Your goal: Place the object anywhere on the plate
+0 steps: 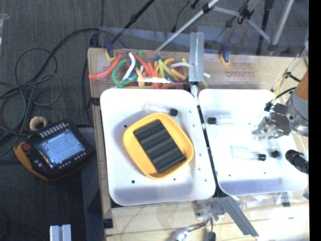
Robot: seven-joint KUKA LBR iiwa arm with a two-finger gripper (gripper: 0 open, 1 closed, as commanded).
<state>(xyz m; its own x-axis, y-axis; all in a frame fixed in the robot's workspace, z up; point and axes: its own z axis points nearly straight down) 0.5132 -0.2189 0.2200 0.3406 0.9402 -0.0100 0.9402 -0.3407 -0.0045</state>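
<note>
Arm over the right bin, plate waiting in the left

The tool (273,127) hangs low over the right bin (225,182), presumably to pick a clear vial (247,153) lying just below-left of it; its grip I cannot tell. The yellow plate (134,137) already carries a black ridged block (159,146). The arm's bulk is cut off at the edge.

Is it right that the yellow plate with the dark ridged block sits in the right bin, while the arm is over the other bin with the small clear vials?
Not quite. The yellow plate with the dark ridged block sits in the left bin, not the right. The camera view shows it. The rest holds: the arm's gripper is over the right bin, where small clear vials lie.
</note>
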